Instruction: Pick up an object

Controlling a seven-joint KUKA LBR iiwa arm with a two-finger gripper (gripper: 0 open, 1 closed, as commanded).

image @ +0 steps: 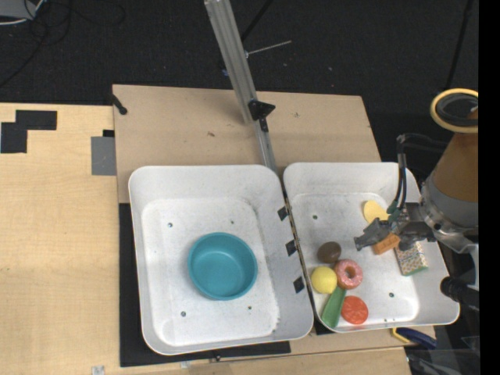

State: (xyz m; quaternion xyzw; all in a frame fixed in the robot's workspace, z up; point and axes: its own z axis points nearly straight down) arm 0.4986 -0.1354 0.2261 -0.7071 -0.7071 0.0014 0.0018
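Gripper: I see my gripper low over the right bin, reaching in from the right; I cannot tell whether it is released or clenched.
Room to move: the bin's right rim lies just behind the wrist; bare white floor opens beyond the gripper toward the bin's far-left corner.
Nearest piece: an orange block sits right at the fingertips, touching or just under them; I cannot tell which.
Around it: a yellow piece just beyond the gripper, a speckled packet just beside it toward the near rim.
Further left: brown ball, pink donut, yellow ball, green stick, red disc, all clustered.
Left bin: holds a teal bowl, well apart from the gripper.
Writing: none I can read.
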